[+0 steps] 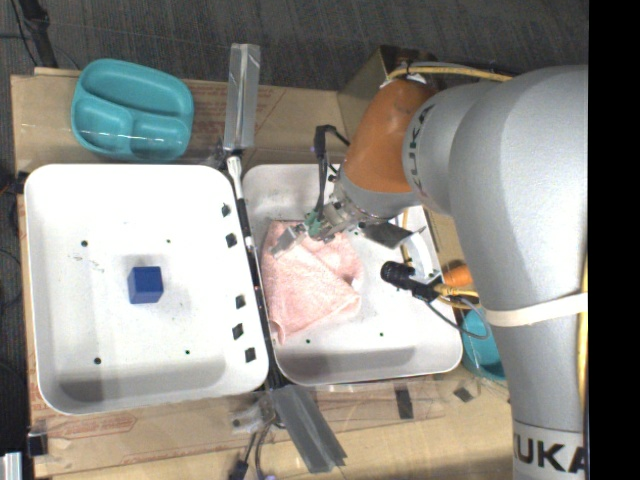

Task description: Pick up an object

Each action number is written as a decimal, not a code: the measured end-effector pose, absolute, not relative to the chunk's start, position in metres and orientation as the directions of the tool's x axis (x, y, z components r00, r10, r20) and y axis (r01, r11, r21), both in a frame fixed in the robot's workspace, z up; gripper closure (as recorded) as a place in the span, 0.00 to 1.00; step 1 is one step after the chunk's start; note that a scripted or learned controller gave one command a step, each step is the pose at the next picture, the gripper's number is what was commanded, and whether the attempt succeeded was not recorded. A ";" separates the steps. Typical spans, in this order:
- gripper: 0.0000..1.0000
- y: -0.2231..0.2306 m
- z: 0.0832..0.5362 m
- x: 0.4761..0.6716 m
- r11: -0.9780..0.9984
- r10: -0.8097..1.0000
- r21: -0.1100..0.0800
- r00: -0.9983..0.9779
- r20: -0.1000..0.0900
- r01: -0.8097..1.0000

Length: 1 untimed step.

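The left bin (60, 298) holds a small blue cube (146, 284). The right bin (350, 360) holds a crumpled pink cloth (312, 280). The gripper (318, 226) sits at the cloth's upper edge; I cannot tell its grip. A teal tray (132, 108) lies behind the bins.

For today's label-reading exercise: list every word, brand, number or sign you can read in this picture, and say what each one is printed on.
"UKA": dark letters on the grey robot arm at the lower right; the start of the word is cut off.
No readable text on the blue block, pink cloth, teal tray or white bins.
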State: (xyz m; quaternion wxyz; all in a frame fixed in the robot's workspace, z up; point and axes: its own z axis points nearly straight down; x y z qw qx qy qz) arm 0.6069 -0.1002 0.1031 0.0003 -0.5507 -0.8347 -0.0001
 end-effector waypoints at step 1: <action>0.00 -0.105 0.093 0.620 0.423 0.906 0.002 -0.423 -0.001 0.906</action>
